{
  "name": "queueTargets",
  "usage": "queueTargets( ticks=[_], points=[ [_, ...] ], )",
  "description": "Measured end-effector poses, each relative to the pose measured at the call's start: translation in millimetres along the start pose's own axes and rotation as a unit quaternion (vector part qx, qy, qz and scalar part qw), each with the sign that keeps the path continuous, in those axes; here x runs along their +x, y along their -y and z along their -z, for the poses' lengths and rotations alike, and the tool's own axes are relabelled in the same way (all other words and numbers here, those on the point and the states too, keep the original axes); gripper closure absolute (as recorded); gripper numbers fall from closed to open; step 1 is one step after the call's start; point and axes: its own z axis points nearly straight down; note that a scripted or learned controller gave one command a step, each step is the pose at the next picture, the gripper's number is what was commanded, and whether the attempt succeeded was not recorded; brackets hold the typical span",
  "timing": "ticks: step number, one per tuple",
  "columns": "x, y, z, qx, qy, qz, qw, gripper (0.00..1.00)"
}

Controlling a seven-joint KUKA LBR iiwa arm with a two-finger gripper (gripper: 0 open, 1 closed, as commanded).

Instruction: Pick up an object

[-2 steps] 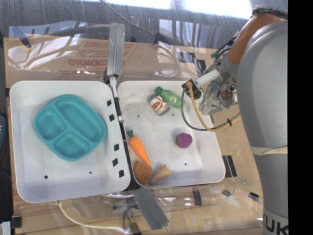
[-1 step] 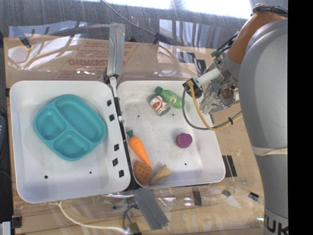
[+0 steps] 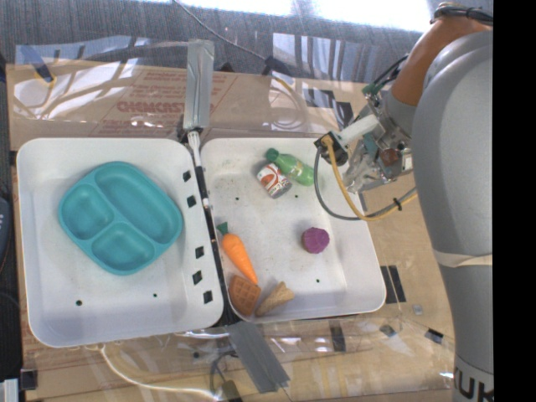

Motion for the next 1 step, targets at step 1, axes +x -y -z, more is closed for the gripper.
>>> queueTargets(
  ticks=[1],
  points=[
    [-55.0, 4.9, 71.1, -0.003, -0.009, -0.016, 0.9998, 1.0]
  ],
)
